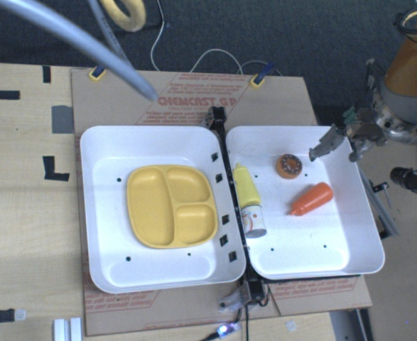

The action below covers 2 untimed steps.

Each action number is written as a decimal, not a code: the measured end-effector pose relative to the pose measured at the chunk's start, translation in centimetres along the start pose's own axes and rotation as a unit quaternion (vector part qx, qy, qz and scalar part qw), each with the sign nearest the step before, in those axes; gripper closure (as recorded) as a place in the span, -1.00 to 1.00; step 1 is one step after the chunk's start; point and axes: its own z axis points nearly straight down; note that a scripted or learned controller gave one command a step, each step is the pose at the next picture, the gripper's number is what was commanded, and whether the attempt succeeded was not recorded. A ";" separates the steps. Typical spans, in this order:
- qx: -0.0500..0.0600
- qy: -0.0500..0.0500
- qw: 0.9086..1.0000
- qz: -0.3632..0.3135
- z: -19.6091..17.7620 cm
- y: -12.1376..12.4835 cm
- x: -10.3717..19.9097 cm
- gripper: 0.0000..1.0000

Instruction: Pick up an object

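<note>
Two white bins sit side by side on a cardboard sheet [194,99] printed in red with letters that look like "CHEMCAST", though blurred. Inside the left bin [98,212] lies a yellow divided tray [171,205]. Against the inner wall of the right bin [350,254] rests a yellow bottle [247,199] whose label is too small to read, then a small donut [289,165] and an orange carrot [311,199]. The gripper [336,142] hovers over this bin's upper right corner, fingers spread and empty.
</note>
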 end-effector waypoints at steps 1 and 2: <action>-0.006 -0.001 1.000 -0.002 -0.7 0.2 0.1 -1.00; -0.004 -0.001 1.000 -0.002 5.6 0.7 0.2 -1.00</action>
